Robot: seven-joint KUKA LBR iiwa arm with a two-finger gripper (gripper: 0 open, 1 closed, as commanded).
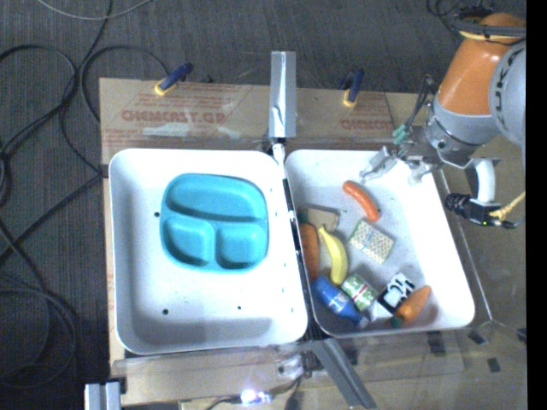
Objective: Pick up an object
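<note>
Left bin [128,254]: blue divided tray [216,221]. Right bin [453,254]: banana [335,254], can [360,292], sausage [361,200] near the back, carrot [414,303] front corner. My gripper [395,162] hangs over the bin's back edge, just right of the sausage, jaws spread, holding nothing.

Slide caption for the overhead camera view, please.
Gripper above right bin of small items, near a sausage; blue tray in left bin.

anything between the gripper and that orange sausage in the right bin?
Nothing visible. The gripper sits over the right bin's upper right part, and the orange sausage lies apart from it, down and left, on bare bin floor. The other items are clustered further down the bin.
</note>
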